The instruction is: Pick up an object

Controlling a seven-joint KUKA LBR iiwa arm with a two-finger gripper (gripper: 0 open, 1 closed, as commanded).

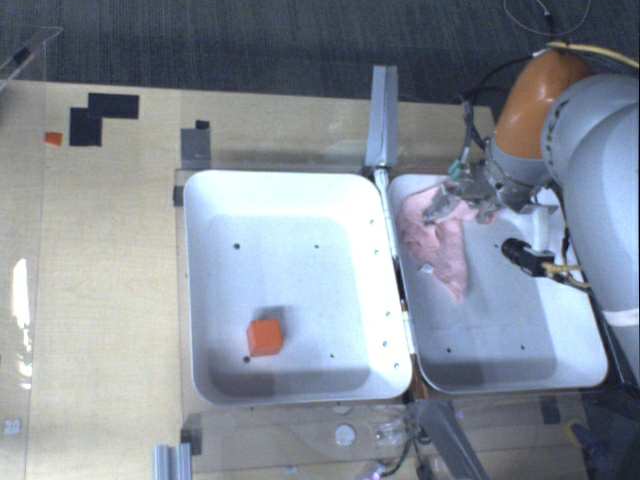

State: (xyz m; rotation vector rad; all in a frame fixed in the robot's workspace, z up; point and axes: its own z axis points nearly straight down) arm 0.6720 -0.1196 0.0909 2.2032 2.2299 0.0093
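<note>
A pink cloth (pixel 438 243) lies crumpled in the back left part of the right bin (pixel 510 353), trailing toward the bin's middle. My gripper (pixel 466 194) is at the cloth's upper right corner, below the orange band. It is shut on a bunched fold of the cloth, which is drawn up toward the fingers. A small orange block (pixel 265 337) rests on the floor of the left bin (pixel 290 218), near its front left, far from the gripper.
The arm's grey body (pixel 595 168) covers the right bin's back right corner and right rim. A black cable piece (pixel 527 256) hangs beside the cloth. A metal divider post (pixel 381 118) stands behind the wall where the bins meet.
</note>
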